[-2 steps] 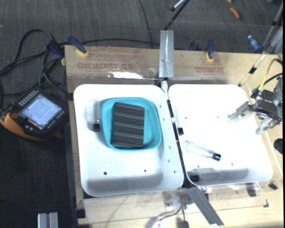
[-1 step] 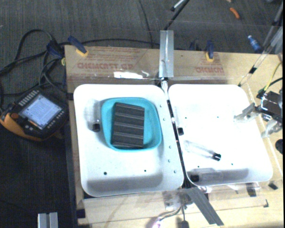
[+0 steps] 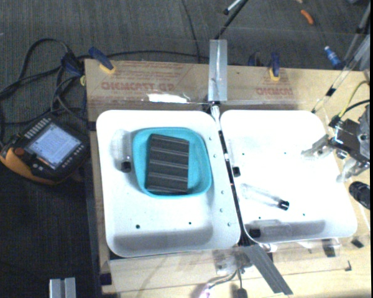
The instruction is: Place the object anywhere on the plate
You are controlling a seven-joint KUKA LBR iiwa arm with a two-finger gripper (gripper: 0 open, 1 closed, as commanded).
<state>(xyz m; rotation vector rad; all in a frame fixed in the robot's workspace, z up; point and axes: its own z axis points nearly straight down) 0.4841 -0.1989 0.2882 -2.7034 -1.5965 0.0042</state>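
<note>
The wooden bench (image 3: 174, 82) carried two shallow white bins side by side, their inner rims touching along a dark seam under an upright metal post (image 3: 218, 70) at the bench's back edge. The left bin (image 3: 168, 228) held a teal plate (image 3: 202, 160) toward its back half, and a dark ribbed rectangular block (image 3: 168, 163) lay flat across the plate's middle, leaving the bin's front half bare. The right bin (image 3: 267, 135) was mostly open floor, with room at its back and centre. A clear tube-like object with a black cap (image 3: 265, 197) lay tilted in the right bin's front half, near the seam; a pale, translucent cylinder with a dark end (image 3: 120, 149) rested in the left bin, just beside the plate's left rim. The gripper (image 3: 333, 148) hung over the right bin's right edge, its fingers spread and pinching nothing. Reddish mirrored lettering on the bench's back strip was too blurred to read. A handheld pendant with a lit screen (image 3: 46, 149) sat on the floor, left of the bench.
</note>
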